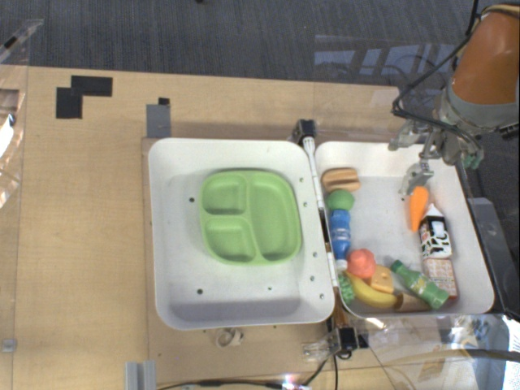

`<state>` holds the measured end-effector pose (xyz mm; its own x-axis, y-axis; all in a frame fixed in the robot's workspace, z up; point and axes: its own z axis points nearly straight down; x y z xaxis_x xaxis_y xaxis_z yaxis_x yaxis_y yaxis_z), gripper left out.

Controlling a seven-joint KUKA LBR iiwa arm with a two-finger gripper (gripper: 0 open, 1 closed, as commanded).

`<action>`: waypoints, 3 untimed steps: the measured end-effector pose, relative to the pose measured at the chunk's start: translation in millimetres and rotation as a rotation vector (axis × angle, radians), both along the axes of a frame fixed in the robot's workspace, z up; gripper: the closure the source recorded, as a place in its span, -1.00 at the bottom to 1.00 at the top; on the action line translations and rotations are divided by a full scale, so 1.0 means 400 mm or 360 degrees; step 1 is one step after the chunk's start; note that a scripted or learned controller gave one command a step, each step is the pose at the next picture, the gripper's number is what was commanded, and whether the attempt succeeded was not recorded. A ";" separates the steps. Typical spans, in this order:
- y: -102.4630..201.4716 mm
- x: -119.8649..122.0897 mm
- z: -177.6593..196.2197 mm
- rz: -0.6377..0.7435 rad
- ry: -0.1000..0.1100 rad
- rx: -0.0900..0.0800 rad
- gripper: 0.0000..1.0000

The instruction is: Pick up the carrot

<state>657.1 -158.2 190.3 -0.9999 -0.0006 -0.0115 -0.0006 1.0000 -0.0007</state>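
Two white bins sit side by side on the tabletop (81, 242), and the right bin (479, 295) serves as the landmark. Along its near wall lie a yellow banana (370, 293), a red apple (361, 262) just behind the banana, and a green bottle (421, 283) lying slantwise beside them. A black-and-white carton (436, 240) lies against the bin's right side, next to the green bottle's far end. Close to the bin's left wall lies a blue bottle (340, 234), with a green ball (341, 200) and a small burger (340, 177) farther back. The carrot (418, 207) lies in the far right part of this bin, touching the carton's far end. The hand (419, 172) hangs right at the carrot's far tip; whether its fingers are spread or closed cannot be told. Left of the right bin, the other bin (175, 299) holds a green divided plate (248, 218).
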 end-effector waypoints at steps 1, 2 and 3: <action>-0.124 0.032 -0.256 0.0362 0.0013 -0.0004 -1.00; -0.097 -0.096 -0.255 0.0335 0.0000 -0.0003 -1.00; 0.038 -0.178 -0.251 0.0823 -0.0005 -0.0010 -1.00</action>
<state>585.9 -143.0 89.8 -0.8689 -0.4948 -0.0127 -0.4947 0.8690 -0.0073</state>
